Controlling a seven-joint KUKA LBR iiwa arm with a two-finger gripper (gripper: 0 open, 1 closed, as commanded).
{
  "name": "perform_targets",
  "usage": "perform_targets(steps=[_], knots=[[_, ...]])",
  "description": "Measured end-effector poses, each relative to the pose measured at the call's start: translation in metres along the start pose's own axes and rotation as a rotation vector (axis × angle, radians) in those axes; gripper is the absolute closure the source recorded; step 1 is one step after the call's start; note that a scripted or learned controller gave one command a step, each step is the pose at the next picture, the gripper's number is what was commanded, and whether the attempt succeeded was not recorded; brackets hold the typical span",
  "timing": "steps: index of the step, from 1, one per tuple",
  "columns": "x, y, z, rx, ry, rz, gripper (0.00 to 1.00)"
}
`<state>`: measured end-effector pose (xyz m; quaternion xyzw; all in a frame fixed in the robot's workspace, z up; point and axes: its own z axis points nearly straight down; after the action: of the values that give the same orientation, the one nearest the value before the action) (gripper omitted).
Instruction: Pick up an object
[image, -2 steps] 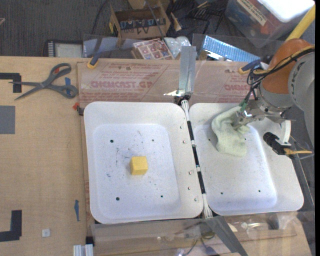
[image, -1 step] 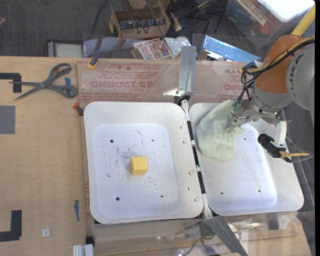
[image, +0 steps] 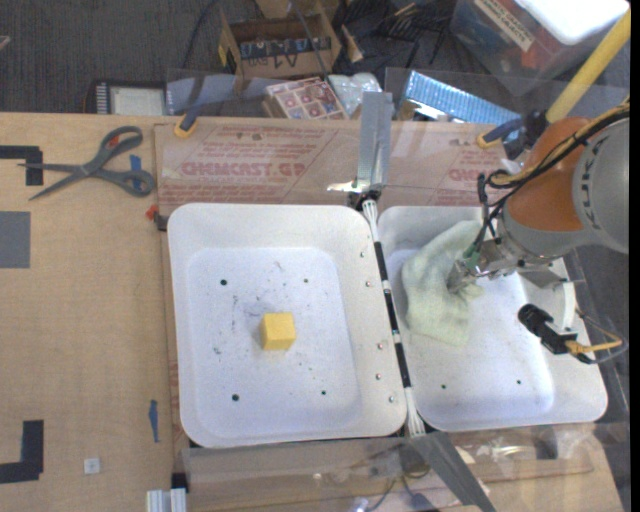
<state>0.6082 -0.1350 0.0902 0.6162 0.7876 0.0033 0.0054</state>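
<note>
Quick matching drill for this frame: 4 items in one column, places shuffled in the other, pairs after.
Things:
1. yellow block
2. pale green cloth
3. scissors
4. gripper

Places:
A. on the bench, left of the bins
B. middle of the left bin
C. over the cloth
D. in the right bin, near its left wall

Pairs: 1-B, 2-D, 3-A, 4-C

A robotics lab test bench, seen from above.
A grey and orange robot arm (image: 565, 195) at right reaches over two white bins (image: 200, 400); scissors (image: 100, 165) upper left, and cardboard boxes (image: 280, 45) and cables clutter the top edge.
</note>
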Motion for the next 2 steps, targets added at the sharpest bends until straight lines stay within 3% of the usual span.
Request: perform_targets(steps=[1, 2], knots=[[0.033, -0.004, 0.0, 0.0, -0.002, 0.319, 1.0], [0.076, 0.08, -0.094, 0.014, 0.001, 0.384, 1.0]])
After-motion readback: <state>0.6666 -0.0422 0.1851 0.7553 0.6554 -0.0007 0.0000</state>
